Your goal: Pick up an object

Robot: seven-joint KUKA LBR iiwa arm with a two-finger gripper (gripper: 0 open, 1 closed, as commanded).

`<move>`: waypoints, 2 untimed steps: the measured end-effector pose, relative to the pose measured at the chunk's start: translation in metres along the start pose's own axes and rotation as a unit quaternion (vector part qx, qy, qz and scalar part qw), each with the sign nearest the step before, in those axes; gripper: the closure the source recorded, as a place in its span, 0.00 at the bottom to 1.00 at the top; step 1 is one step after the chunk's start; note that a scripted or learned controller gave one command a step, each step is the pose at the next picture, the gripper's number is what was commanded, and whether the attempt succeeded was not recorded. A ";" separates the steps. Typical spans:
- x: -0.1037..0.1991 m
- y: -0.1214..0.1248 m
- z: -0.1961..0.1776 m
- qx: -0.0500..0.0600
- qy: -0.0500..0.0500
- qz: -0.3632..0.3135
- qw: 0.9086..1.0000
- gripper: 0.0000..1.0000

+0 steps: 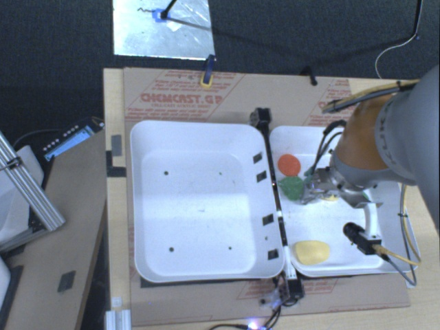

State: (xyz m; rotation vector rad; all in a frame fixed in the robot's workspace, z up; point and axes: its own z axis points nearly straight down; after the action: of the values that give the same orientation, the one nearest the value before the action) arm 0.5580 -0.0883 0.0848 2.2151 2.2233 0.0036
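Note:
The right bin (302, 140) holds an orange-red round object (289, 163) near its left wall, a green object (291, 187) just below it, and a yellow oval object (311, 251) near the front edge. My gripper (314, 190) is low in the right bin, right beside the green object and seemingly touching its right side. The wrist hides the fingers. A small yellow bit (331, 198) peeks out under the wrist.
The left bin (144, 184) sits beside the right one, split from it by a divider with black clips (265, 177). The arm (385, 139) covers the right bin's right half. A foil sheet (163, 18) lies at the back.

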 end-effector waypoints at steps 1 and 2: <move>0.000 0.018 0.000 0.000 0.000 0.000 1.000 1.00; 0.103 0.009 -0.104 -0.001 0.001 -0.003 1.000 1.00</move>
State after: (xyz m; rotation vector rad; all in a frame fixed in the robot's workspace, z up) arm 0.5667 0.0151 0.1891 2.2080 2.2306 0.0086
